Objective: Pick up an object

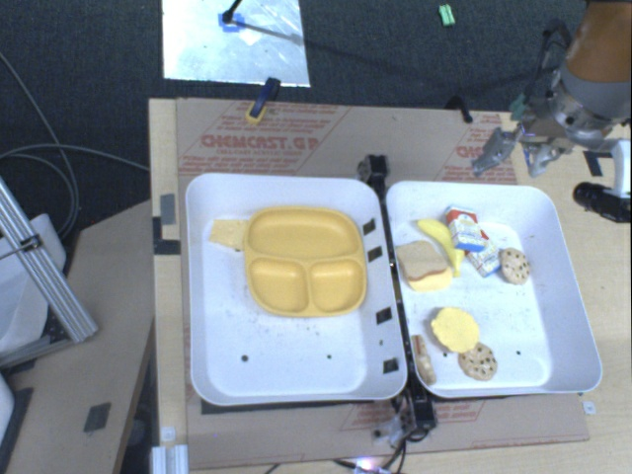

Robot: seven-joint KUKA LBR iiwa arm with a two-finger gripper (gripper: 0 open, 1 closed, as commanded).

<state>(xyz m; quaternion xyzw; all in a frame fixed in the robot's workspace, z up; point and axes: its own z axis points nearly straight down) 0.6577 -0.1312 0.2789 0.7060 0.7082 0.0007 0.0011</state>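
Far left: cables (pixel 59 156) on dark floor, a metal rail (pixel 44 265) slanting across a pale bench (pixel 109 294) corner. Top, a shiny sheet (pixel 235 28) on the floor, a blue-and-yellow tool (pixel 263 99) just below it at the cardboard (pixel 296 136) edge.

Left bin (pixel 207 363): a yellow tray (pixel 304 262) with three compartments, sitting mid-bin, nothing in its hollows; a pale yellow slab (pixel 227 232) poking out from under its left edge.

Between the bins, black clips (pixel 377 255) along the shared rim.

Right bin (pixel 563 334): a sandwich (pixel 426 265) near the left wall, a banana (pixel 438 239) touching its upper right side, a red-and-white carton (pixel 464 228) just beside the banana, a blue-and-white packet (pixel 483 257) against the carton, a cookie (pixel 513 265) right of that. Lower down, a yellow disc (pixel 455 330), a second cookie (pixel 479 362) touching its lower edge, a small tan piece (pixel 425 358) by the left wall.

Upper right: pincer (pixel 515 152) above the cardboard, outside the right bin's far rim, fingers spread apart, nothing between them. Above it the grey wrist and orange band (pixel 597 42). All food items well apart from the pincer, lying in the bin.
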